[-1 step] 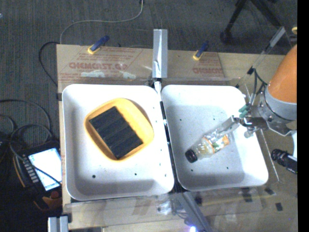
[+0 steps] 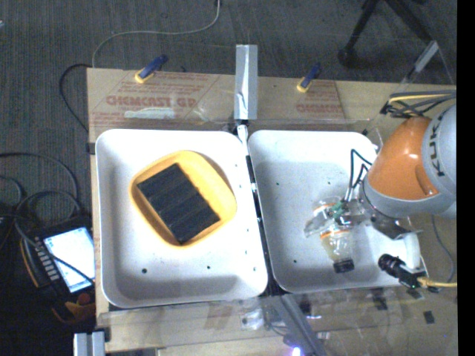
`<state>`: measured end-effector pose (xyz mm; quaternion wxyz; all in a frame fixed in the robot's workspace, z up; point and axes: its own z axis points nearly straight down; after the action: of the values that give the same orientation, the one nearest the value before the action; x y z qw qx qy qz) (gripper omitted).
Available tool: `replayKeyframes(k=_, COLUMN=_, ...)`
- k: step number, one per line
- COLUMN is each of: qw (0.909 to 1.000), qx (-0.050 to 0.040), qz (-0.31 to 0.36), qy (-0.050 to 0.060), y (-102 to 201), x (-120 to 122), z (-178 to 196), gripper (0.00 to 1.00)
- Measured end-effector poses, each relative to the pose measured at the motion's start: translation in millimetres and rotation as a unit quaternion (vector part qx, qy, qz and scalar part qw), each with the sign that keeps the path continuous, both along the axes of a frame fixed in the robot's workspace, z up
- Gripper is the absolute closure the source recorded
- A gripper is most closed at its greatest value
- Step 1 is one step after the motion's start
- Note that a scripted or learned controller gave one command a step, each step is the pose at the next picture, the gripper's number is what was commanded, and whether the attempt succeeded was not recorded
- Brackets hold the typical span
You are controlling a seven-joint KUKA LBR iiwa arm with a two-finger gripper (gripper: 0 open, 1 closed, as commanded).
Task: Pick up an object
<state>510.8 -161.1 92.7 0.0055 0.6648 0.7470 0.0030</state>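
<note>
Lying in the right bin [image 2: 297, 162], near its lower right part, is 1 crinkled clear wrapper [image 2: 330, 228] with small orange and green bits showing through it. A small dark block [image 2: 343, 265] is sitting just below the wrapper. The gripper [image 2: 358, 210] is hanging at the wrapper's right edge, perhaps touching it, under the orange band of the arm [image 2: 404, 173]. In the left bin [image 2: 111, 258], 1 yellow dish [image 2: 185, 196] is holding 1 black ribbed pad [image 2: 178, 201]. The 2 bins are sitting side by side.
</note>
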Motion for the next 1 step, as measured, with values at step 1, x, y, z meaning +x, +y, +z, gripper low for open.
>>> replayKeyframes(k=1, qw=1.0000, qx=0.0015, qz=0.001, qy=0.000, y=1.6, x=0.5, z=8.6, gripper=1.00)
